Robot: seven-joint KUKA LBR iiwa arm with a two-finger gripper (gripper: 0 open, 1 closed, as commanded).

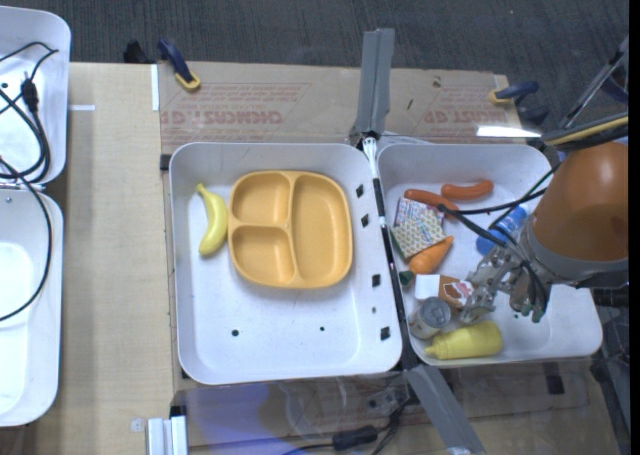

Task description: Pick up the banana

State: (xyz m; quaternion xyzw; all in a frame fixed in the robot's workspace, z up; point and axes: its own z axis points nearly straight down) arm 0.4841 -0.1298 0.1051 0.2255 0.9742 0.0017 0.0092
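Although the task names the banana (pixel 211 221), it lies untouched at the left side of the left bin (pixel 280 348), just beside the yellow divided plate (pixel 291 228). The gripper (pixel 497 286) hovers at the lower right of the frame, over the right bin (pixel 570 338) and its clutter, well apart from the fruit. Whether its jaws are apart or together I cannot tell. The whole pick looks left to do.

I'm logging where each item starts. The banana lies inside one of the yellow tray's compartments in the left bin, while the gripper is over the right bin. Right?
Not quite. The banana lies on the left bin's floor beside the yellow tray, against its left edge, not in a compartment. The camera view shows this. The gripper is over the right bin, as stated.
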